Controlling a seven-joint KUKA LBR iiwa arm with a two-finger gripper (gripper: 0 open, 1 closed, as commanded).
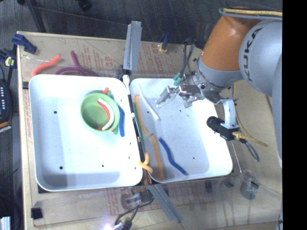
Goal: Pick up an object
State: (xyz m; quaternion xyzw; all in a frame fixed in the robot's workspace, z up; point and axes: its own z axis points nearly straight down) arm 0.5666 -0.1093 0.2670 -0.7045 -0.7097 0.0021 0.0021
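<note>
Fingers (165, 96) well above-right of blue strip (171, 157).

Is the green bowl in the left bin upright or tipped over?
Upright: the green bowl shows its open mouth, with a white strip and a red strip lying inside.

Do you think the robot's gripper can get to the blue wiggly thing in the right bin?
Probably yes. The gripper hangs over the upper part of the right bin, and the blue wiggly thing lies flat lower down on open floor. Nothing covers it; an orange strip lies close beside it, apart.
</note>
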